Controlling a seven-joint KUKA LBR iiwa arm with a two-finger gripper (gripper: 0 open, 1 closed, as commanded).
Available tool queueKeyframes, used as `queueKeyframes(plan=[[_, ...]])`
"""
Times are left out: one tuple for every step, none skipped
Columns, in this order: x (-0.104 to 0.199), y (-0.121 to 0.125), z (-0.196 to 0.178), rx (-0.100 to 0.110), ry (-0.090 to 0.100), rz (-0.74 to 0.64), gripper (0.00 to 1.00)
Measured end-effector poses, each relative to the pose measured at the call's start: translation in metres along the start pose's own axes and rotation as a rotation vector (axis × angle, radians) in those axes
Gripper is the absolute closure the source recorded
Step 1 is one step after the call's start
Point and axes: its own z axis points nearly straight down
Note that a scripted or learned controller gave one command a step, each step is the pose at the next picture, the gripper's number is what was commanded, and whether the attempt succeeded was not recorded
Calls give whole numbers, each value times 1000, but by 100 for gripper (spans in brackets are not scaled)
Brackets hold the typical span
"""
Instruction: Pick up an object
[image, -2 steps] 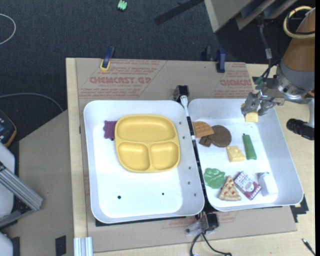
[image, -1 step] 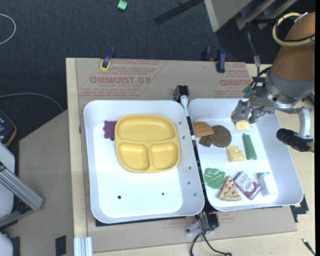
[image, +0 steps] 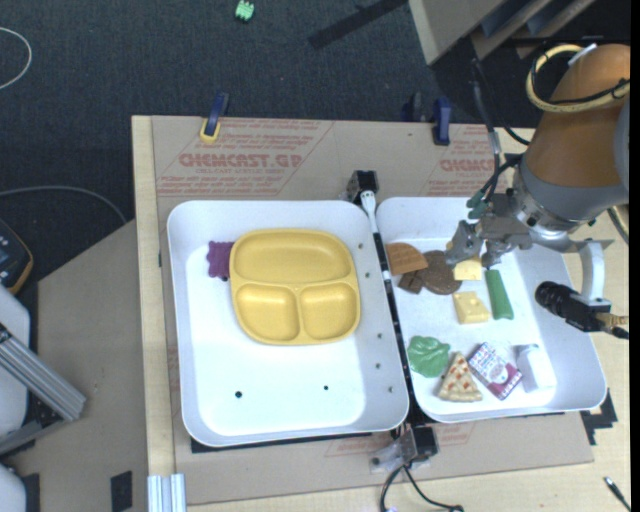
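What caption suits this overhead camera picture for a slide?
Robot gripper reaches over toy food in the right bin, beside a yellow tray in the left bin.

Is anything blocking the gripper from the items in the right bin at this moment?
Nothing visible does. The gripper sits low over the right bin, right at a small yellow piece and the brown pieces; the other toys lie uncovered nearer the camera.

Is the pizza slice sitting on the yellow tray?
No, the pizza slice lies in the right bin, apart from the yellow tray.
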Motion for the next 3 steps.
queueKeyframes(plan=[[32,-29,10,0,-1,2,100],[74,-64,4,1,0,0,100],[82,-73,22,1,-1,4,100]])
